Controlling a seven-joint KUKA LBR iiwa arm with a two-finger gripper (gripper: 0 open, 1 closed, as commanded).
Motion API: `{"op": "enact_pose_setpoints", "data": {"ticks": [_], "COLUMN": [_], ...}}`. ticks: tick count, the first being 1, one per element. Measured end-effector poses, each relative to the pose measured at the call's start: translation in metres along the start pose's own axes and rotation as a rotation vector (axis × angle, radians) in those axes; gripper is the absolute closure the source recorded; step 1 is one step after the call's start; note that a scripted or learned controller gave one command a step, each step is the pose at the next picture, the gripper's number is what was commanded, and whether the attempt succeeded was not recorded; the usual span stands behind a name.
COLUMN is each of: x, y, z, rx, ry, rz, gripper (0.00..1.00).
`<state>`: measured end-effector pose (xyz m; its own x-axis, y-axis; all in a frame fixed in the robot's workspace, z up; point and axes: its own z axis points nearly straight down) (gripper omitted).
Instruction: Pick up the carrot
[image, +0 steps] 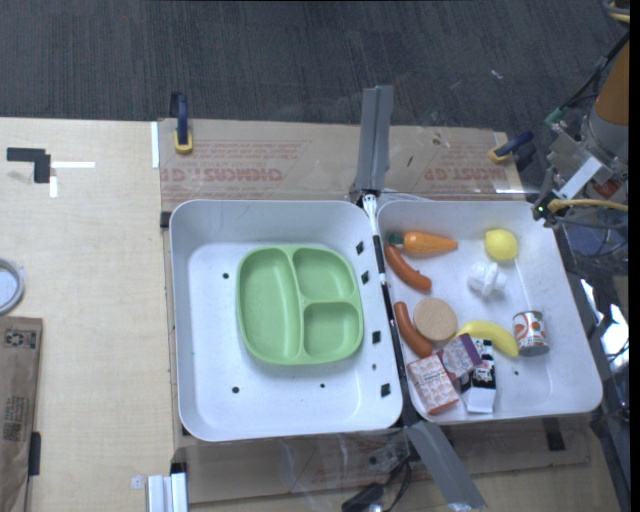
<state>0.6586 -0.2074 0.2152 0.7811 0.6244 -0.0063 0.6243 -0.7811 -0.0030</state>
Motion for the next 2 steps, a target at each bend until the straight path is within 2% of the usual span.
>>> {"op": "enact_pose_setpoints", "data": {"ticks": [2], "x": [0.0008], "y": [-0.0006], "z": [-0.0163], "rx": [0.002], "ry": [-0.006], "rz": [-0.009], "gripper": [1.0]}}
